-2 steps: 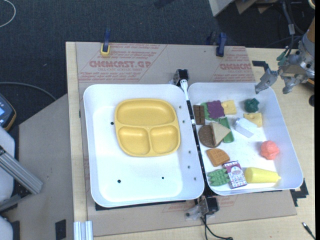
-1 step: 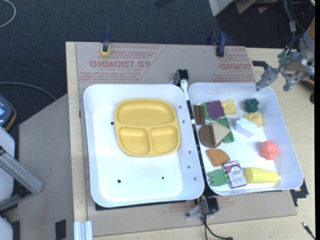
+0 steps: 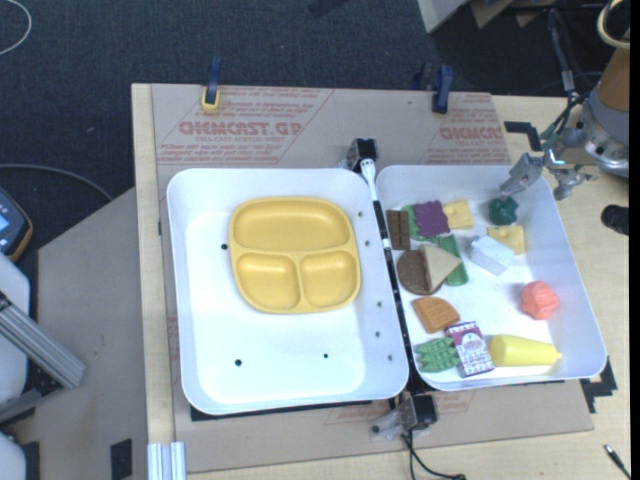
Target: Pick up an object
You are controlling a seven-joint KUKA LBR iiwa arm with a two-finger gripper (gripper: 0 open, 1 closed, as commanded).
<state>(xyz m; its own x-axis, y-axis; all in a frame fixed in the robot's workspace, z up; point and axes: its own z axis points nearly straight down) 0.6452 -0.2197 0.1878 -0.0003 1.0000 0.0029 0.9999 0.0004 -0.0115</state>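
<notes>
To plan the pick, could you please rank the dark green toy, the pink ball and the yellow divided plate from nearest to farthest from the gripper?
From the gripper:
1. Dark green toy, just below it, right bin's top.
2. Pink ball, right bin's right side.
3. Yellow divided plate, left bin.

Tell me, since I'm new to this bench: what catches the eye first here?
A yellow tray with three compartments sits in the left bin. The right bin holds a crowd of small toy foods, among them a pink ball and a green piece. The hand hovers at that bin's far right corner.
</notes>
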